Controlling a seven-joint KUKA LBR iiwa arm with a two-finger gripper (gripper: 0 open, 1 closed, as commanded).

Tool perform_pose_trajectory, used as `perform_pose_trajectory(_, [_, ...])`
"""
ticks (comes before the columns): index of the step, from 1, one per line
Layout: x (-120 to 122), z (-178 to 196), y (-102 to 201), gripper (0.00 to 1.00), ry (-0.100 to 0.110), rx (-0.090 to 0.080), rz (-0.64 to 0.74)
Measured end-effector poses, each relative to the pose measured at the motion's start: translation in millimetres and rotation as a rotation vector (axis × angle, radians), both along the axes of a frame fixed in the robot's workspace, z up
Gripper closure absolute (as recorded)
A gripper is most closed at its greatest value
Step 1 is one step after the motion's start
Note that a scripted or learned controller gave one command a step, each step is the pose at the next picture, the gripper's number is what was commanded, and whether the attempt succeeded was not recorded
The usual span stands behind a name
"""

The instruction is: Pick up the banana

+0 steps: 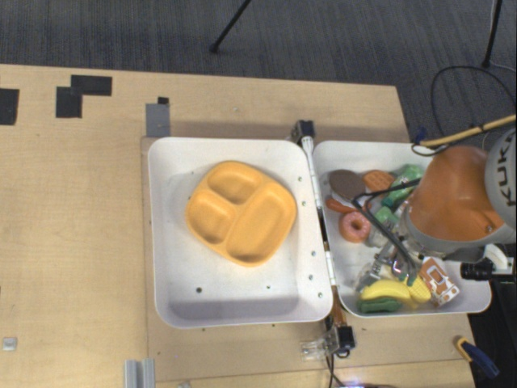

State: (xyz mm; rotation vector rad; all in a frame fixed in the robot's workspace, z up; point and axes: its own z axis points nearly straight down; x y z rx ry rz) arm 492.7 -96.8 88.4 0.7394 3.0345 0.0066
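While the arm (464,192) reaches in from the right, its grey body and orange band cover a good chunk of the right bin (477,301), so some of what sits there is hidden. The gripper (393,259) hangs low over the near part of that bin, pointing down toward the pile of toy food. Honestly, it's impossible to tell how far apart the jaws are or whether anything is caught in them; the metal bits and cables blur together at that spot.

The banana (394,290) lies in the right bin near its front wall, yellow, roughly flat, just below the gripper. A green piece (384,304) sits right against it on the near side, and a small box with orange and white print (439,283) is touching or almost touching its right end. Further back in the same bin there's a pink donut (355,228), a brown flat thing (347,183), an orange item (377,180) and something green (408,174) up near the far wall.

Over in the left bin (174,297) sits a yellow-orange divided plate (241,212) with three compartments, turned at an angle, pretty much in the middle. Both bins rest on the wooden bench (73,241).
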Motion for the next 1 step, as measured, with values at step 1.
perform_pose_trajectory(1, [-3.8,96.3,42.2,0.0,0.012,-0.004,0.315])
